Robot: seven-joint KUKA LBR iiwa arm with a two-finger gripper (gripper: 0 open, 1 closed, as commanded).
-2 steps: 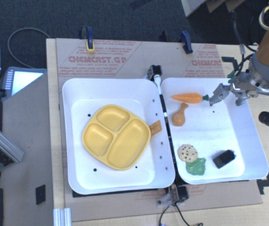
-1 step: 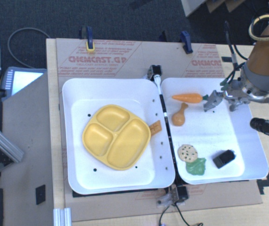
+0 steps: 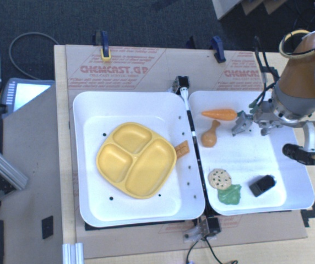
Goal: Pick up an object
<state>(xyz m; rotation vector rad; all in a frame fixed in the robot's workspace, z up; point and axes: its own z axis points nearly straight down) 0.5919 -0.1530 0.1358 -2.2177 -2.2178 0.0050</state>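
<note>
- My gripper (image 3: 244,124) hangs over the right bin's (image 3: 295,199) upper part; whether it is closed, I cannot tell.
- Just left of it lies an orange carrot (image 3: 220,114), with a tan wooden spoon (image 3: 210,136) below.
- Lower down: cookie (image 3: 220,178), green piece (image 3: 230,194), black block (image 3: 262,185).
- Yellow divided plate (image 3: 136,160) fills the left bin (image 3: 86,147).

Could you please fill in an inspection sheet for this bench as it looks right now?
Surface: left bin and right bin, side by side on a board.
Job's things: carrot, tan wooden piece, cookie, green piece, black block, all in right bin.
Clutter: yellow divided plate in left bin.
Grippers: gripper over right bin, beside the carrot, holding nothing seen.
Cables: black cable along arm.
Surroundings: dark carpet.
</note>
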